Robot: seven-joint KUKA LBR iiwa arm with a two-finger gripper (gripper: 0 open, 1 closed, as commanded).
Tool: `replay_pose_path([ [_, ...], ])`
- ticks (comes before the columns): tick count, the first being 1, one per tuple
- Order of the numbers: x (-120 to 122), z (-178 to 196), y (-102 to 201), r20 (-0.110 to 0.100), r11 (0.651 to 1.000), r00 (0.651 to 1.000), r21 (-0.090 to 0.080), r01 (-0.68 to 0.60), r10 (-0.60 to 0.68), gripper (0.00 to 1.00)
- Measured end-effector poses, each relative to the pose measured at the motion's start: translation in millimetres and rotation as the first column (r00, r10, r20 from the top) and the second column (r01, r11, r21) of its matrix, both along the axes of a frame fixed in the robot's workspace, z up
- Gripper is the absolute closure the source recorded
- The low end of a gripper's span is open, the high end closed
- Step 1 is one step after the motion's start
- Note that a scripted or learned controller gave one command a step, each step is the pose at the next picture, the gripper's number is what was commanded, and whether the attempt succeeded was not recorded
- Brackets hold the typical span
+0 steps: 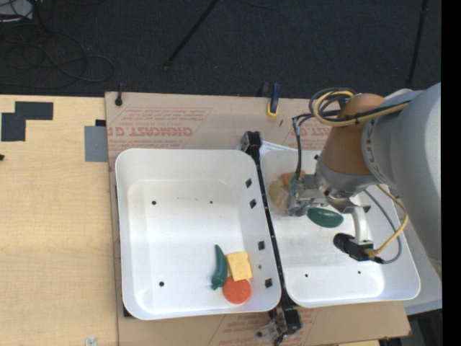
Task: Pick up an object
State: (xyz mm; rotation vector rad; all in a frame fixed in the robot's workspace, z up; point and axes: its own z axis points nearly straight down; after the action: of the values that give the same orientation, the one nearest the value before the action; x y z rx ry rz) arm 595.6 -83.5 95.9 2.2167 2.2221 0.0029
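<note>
— Nearest us, what sits in the left bin?
— Three things at its near right corner: an orange disc, a yellow block touching it from the far side, and a green pepper-like piece just left of the block.
— And the right bin?
— The arm reaches in from the right. Its end effector is low at the bin's far left, by the divider. A dark green oval piece shows just right of it, and something tan just left.
— Is it gripping anything?
— I cannot tell; the wrist and cables hide that part.
</note>
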Motion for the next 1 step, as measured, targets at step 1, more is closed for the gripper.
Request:
replay_pose_path([
  [1,1.9,23.8,-15.3,-0.004,1.000,1.000,0.000,0.003,-0.003,1.00],
])
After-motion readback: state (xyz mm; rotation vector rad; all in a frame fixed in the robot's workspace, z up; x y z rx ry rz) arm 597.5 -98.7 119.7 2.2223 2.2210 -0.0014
